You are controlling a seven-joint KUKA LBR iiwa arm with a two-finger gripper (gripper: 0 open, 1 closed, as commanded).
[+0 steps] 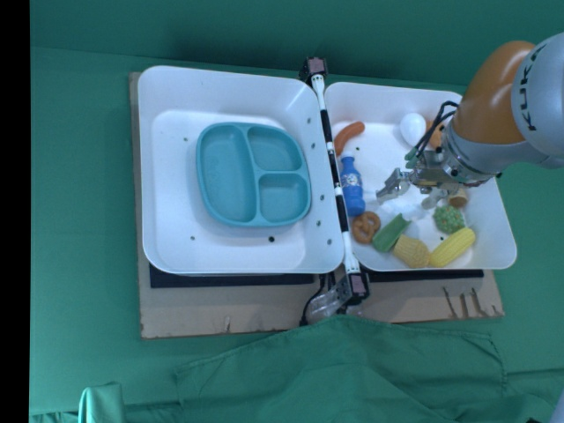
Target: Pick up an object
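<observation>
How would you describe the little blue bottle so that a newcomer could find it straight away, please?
Look in the right-hand white bin, along its left wall beside the divider between the bins. The blue bottle lies there, between an orange sausage above and a brown pretzel below. It is the only blue item in that bin.

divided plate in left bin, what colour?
Teal plate, seen in the camera view.

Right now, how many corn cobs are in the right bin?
2, both near the front edge of the right bin: one corn cob toward the right corner, the other corn cob just left of it. The arm may hide others.
</observation>
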